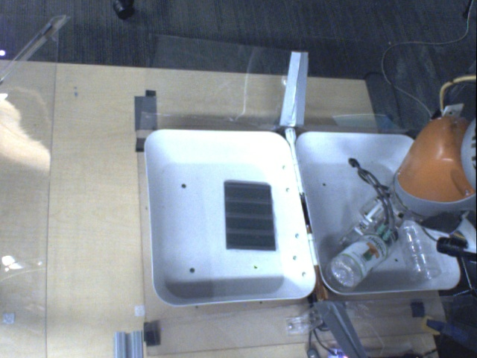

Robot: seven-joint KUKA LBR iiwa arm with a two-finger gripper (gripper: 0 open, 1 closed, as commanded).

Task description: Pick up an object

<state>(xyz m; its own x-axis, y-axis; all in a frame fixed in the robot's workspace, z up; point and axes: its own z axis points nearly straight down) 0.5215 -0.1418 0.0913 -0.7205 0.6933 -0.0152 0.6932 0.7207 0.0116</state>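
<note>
Your claw (376, 222) is down at the bottle (359, 259) in the right bin (328, 162), finger state untellable; next, confirm a grip, then lift.

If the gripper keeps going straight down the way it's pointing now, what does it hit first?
Most likely the clear plastic bottle lying in the right white bin: the gripper sits just above its neck end. Depth is hard to judge from this slanted view.

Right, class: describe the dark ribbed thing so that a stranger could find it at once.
Start at the two shallow white bins side by side and take the left white bin. Near its middle lies a flat, dark grey rectangular ribbed pad. The clear plastic bottles lie in the right white bin, under the grey and orange arm.
</note>
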